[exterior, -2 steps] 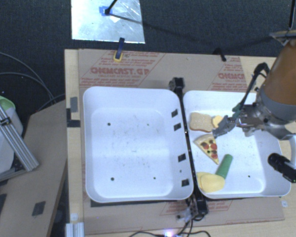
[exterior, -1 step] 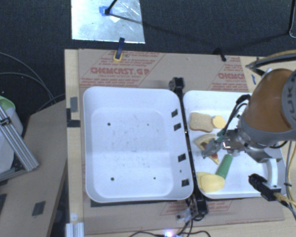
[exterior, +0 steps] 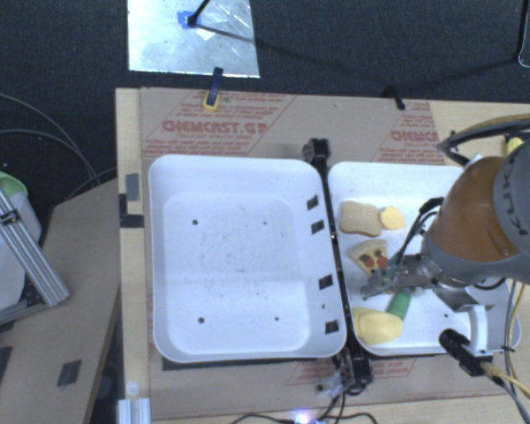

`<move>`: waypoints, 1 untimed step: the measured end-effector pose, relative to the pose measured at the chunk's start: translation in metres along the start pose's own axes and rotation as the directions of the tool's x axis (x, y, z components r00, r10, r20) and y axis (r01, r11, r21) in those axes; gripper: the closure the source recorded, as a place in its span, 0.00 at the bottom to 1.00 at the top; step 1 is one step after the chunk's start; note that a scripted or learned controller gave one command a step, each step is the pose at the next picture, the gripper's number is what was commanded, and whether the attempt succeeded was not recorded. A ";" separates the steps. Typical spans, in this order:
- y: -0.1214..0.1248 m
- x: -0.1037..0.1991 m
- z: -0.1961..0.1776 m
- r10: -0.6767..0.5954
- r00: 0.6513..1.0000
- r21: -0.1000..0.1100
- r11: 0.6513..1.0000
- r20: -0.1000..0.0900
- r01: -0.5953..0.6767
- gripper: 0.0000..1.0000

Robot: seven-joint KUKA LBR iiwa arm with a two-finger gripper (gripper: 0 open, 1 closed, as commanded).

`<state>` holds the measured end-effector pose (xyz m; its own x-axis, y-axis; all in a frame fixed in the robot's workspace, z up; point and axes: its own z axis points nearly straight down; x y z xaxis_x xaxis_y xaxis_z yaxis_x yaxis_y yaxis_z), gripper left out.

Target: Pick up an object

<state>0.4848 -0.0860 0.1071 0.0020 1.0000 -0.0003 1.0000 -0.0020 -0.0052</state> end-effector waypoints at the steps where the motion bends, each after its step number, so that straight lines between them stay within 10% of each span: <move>1: 0.052 -0.011 0.023 -0.007 1.000 -0.010 1.000 0.001 0.007 0.00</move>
<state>0.5361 -0.0971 0.0835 -0.0046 1.0000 -0.0014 1.0000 0.0046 0.0048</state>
